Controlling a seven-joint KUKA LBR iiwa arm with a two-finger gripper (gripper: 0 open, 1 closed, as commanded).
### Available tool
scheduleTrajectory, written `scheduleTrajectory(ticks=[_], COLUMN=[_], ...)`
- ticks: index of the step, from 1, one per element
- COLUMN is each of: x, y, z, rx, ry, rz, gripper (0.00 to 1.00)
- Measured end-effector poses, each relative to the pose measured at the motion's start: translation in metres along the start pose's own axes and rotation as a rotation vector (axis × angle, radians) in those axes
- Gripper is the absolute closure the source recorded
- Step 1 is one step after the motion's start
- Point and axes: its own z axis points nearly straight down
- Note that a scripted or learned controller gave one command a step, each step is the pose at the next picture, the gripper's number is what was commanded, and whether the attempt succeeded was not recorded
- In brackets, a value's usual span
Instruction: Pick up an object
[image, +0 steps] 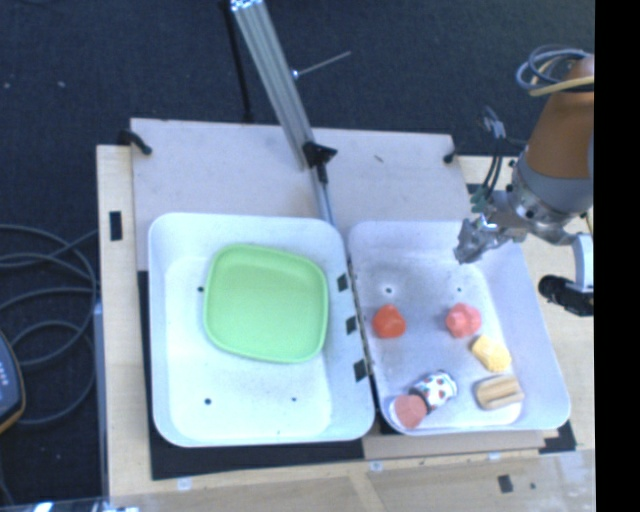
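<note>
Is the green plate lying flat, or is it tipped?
Flat. The green plate rests level on the left bin's floor, no edge raised.

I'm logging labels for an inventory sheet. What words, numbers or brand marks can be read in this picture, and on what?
None can be read. The small patterned item in the right bin carries dark and red marks, too blurred to tell whether they are lettering.

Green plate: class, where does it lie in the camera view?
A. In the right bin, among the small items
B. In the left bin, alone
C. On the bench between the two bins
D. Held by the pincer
B: the green plate lies flat inside the left bin, while the small items sit in the right bin.
</note>
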Motion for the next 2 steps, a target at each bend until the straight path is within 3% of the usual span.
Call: scheduleTrajectory(ticks=[1,2], x=[-0.001,0.046], y=[0.001,-0.002], z=[-0.046,-0.045], rx=[0.001,0.005], ry=[0.0,0.001], rz=[0.0,-0.003], gripper=[1.0,1.0])
